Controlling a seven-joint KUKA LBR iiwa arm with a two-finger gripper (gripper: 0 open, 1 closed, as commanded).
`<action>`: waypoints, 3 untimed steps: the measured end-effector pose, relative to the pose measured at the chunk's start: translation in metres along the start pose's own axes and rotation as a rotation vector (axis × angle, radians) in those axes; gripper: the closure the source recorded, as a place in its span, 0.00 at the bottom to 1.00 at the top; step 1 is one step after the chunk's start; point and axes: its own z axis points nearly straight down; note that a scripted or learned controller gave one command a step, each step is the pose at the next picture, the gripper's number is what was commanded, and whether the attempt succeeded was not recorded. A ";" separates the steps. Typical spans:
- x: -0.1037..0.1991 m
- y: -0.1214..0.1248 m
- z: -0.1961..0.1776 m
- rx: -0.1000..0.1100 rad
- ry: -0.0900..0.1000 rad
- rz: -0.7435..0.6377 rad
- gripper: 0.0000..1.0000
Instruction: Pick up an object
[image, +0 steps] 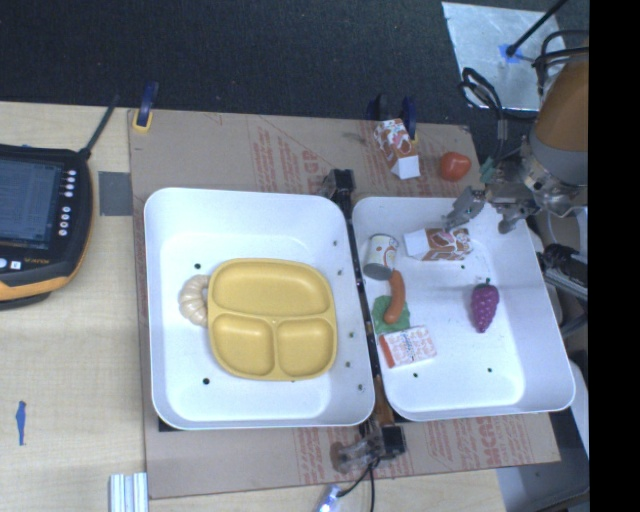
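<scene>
Starting from the near edge of the bench, two shallow white plastic bins are seen side by side on a sheet of brown cardboard (250, 150), presumably laid there to keep them level and in place. The left bin (170, 300) is taken up mostly by a yellow three-compartment plastic tray (270, 318), and a pale knobbly toy (192, 298) is wedged against the tray's left edge, touching it.

The right bin (520, 390) is where the loose candidates for picking are scattered. Nearest lies a small red-and-white printed packet (407, 347). Just beyond it an orange sausage-shaped toy (396, 296) is laid across a green flat piece (385, 315), and a purple toy bunch of grapes (484, 306) is set well apart to the right, with bare floor around it; it is judged the easiest to approach for that reason. Farther back, a small grey-and-cream tin can (379, 255) lies on its side by the bin's left wall, and a white-and-brown carton (444, 242) rests near the far wall.

The two-finger gripper (487, 210) is poised at the far right corner of that bin, just beside the carton, with its fingers spread apart and nothing seen between them. Nothing is judged to be picked yet.

Beyond the bins, a small patterned box (396, 145) and a red tomato-like toy (455, 165) sit on the cardboard. A black-and-orange control pendant (35, 215) rests at far left.
</scene>
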 end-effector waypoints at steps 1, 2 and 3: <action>-0.046 0.024 0.097 -0.016 -0.003 0.000 0.00; 0.073 -0.030 0.015 0.000 0.000 -0.002 0.00; 0.025 0.000 0.042 -0.001 0.000 0.002 0.00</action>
